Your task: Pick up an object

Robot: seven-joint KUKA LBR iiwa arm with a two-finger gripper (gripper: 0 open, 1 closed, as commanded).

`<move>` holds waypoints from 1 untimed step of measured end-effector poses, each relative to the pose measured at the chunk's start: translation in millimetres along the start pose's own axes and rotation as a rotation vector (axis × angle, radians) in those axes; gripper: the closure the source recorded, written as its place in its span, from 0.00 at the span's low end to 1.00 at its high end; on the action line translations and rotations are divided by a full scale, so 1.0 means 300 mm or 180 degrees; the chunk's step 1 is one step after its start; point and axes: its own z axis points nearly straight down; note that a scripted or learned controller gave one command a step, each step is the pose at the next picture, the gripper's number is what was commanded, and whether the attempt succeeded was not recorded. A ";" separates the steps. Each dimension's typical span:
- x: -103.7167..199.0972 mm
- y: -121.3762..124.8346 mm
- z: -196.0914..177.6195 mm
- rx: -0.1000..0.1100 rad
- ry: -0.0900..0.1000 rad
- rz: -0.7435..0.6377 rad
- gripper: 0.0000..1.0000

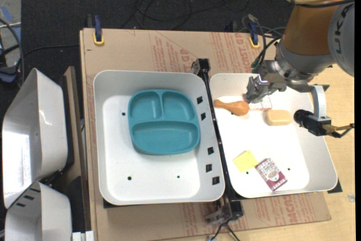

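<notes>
teal divided tray (164, 122) in a white bin (110, 138), orange drumstick-looking thing (233, 105), pale tan block (278, 117), yellow square (245, 161), and a pink-ish patterned packet (271, 173), print's too small to read. Brown cardboard base (169, 48).

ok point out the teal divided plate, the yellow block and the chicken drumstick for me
teal divided plate (164, 141): camera view, on its large front compartment
yellow block (245, 161): camera view, middle of its top face
chicken drumstick (238, 107): camera view, on its thick meaty end

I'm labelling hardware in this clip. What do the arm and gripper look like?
The arm is grey with a rounded orange band above the wrist, a thin yellowish cable looping over it and dark lettering at its side. The gripper is small, metallic grey and dark.
</notes>
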 end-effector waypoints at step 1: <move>0.188 -0.054 0.022 0.0006 0.0000 -0.0001 1.00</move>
